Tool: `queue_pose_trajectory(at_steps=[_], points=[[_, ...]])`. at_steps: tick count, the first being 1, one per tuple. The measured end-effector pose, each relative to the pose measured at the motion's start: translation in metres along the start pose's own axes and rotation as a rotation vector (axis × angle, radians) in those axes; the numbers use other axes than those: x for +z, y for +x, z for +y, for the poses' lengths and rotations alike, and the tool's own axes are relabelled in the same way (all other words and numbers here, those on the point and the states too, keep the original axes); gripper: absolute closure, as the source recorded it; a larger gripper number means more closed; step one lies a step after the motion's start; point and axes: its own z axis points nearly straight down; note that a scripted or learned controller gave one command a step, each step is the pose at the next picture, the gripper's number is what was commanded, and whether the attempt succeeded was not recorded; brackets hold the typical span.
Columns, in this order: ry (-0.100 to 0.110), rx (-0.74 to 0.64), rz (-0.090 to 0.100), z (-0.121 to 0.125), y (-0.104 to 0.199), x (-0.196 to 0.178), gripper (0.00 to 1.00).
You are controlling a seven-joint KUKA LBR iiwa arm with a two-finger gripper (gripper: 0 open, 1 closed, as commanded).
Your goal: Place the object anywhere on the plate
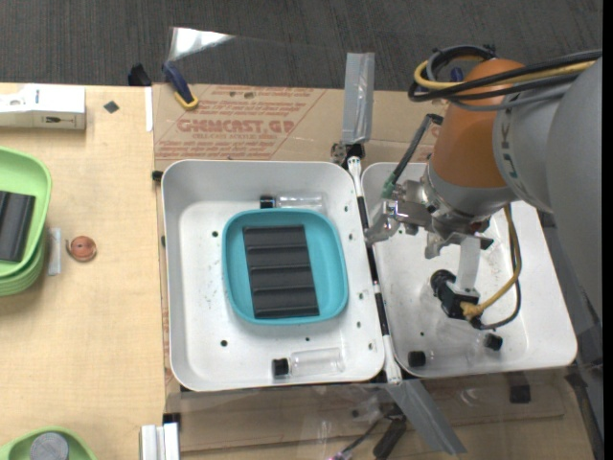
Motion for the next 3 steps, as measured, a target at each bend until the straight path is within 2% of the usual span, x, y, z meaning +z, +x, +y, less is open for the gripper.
queue_pose_trajectory(at_steps=[1, 2, 3], points=[[-0.001, 0.056, 0.001, 0.016, -0.079, -0.04, 0.0], [0.0, 0.087, 0.001, -0.025, -0.128, -0.07, 0.0], [0.001, -0.131, 0.002, -0.031, -0.179, -0.022, 0.0]])
